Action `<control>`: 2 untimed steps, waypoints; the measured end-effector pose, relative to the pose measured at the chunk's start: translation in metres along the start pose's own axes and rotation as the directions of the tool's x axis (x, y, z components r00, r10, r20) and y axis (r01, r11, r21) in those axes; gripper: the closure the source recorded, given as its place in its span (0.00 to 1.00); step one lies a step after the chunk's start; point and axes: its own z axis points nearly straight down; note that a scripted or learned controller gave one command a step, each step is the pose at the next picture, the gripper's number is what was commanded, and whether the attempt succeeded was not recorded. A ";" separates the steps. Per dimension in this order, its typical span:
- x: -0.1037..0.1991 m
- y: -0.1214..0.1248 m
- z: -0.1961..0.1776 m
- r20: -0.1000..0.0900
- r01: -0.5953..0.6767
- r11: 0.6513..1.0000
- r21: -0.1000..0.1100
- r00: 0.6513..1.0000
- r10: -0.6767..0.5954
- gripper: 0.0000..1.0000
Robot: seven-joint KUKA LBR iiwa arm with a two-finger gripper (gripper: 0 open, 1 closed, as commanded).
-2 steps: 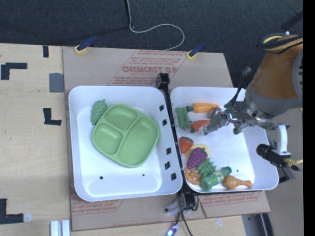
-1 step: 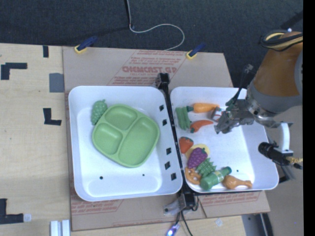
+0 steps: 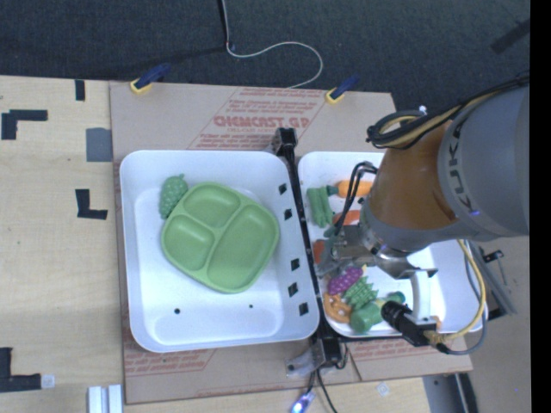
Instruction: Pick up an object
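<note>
From the overhead camera you see the arm [image 3: 448, 179] reaching in over the right bin [image 3: 448, 304], its wrist low above a huddle of small toy foods along that bin's left side. The gripper [image 3: 344, 252] is mostly hidden under the wrist, so you cannot tell how its jaws stand or whether anything is between them.

The likeliest targets sit just beside it: purple grapes [image 3: 346, 278], a green leafy piece [image 3: 362, 295], and further up a green vegetable [image 3: 318, 203] and an orange carrot [image 3: 355, 188]. These lie crowded and touching, so I'd settle on one piece at the edge of the pile, come straight down, and close only once it is centred.

The left bin [image 3: 142, 256] holds a green divided plate [image 3: 222, 237] and a small green toy [image 3: 172, 194].

The cardboard [image 3: 258, 119] under the bins carries red print, mirrored and hard to read. The arm's grey casing shows part of "KUKA".
</note>
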 end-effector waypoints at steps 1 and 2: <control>0.084 0.014 -0.179 0.000 0.004 1.000 -0.030 1.000 -0.004 1.00; 0.039 0.000 -0.032 0.008 -0.014 1.000 0.004 1.000 0.014 1.00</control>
